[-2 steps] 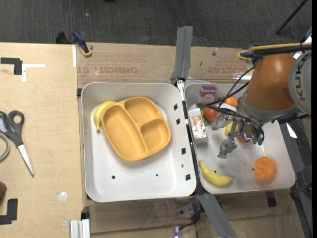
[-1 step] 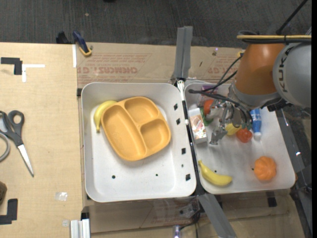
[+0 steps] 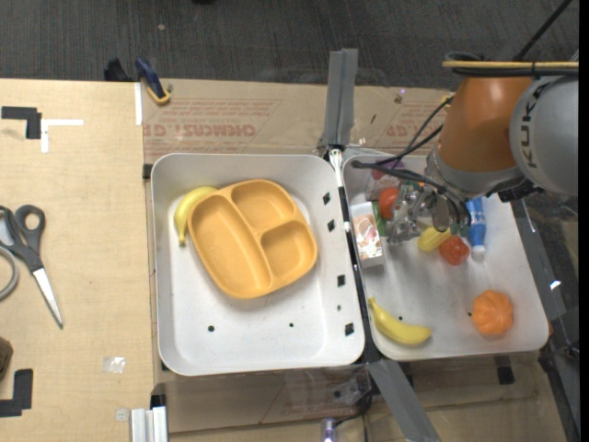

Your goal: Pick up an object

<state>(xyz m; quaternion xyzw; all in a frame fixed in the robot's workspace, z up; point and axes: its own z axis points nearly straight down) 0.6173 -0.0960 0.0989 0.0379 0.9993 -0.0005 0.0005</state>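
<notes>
My gripper (image 3: 421, 217) hangs low over the back left part of the right bin (image 3: 525, 339), under the orange-banded wrist. A red tomato (image 3: 388, 198) lies just left of it. A small yellow fruit (image 3: 431, 239) and a red fruit (image 3: 454, 250) sit right below it, close to its tip. A blue tube (image 3: 475, 226) lies to its right. A small white box (image 3: 368, 238) stands along the bin's left wall. Nearer the front are a banana (image 3: 398, 326) and an orange fruit (image 3: 492, 313). I see nothing lifted by the gripper.
The left bin (image 3: 239, 339) holds an orange divided plate (image 3: 250, 237) with a second banana (image 3: 189, 208) tucked under its left edge. Scissors (image 3: 32, 247) lie on the bench at far left. A grey divider (image 3: 340, 109) runs between the bins.
</notes>
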